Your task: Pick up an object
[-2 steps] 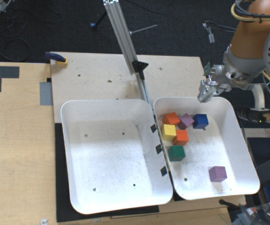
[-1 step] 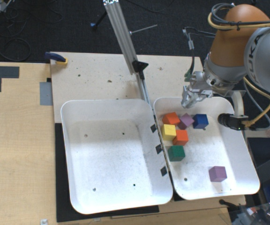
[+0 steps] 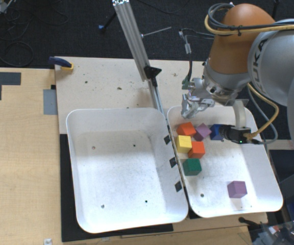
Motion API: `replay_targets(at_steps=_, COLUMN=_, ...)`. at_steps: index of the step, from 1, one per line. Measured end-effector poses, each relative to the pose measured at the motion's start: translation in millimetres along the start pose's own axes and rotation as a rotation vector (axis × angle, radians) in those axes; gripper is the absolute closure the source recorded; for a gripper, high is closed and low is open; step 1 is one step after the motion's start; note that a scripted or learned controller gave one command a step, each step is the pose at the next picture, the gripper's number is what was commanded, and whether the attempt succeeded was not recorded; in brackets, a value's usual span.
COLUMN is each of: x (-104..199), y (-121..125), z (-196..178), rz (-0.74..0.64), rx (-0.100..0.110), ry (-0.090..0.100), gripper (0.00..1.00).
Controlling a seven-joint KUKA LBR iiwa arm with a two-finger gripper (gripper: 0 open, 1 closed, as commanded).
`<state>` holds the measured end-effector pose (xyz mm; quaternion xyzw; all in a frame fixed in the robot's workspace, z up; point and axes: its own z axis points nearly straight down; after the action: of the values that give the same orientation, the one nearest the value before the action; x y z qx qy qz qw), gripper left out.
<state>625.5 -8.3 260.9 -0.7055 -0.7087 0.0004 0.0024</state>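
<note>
The left bin sits beside the right bin, where orange, yellow, green and purple blocks lie. The gripper hovers over the orange one.

The arm reaches in from the right, its claw poised over the far end of the right bin, just above an orange block. Clustered near it lie a yellow block, a second orange block, a green block, a small purple block and a blue block. A larger purple block sits apart, near the bin's front. The left bin adjoins it on the counter.
</note>
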Motion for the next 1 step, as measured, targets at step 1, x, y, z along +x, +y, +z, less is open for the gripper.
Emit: replay_targets(at_steps=1, x=50.2, y=-3.2, z=19.4, rz=0.001, rx=0.002, ry=-0.001, gripper=1.0)
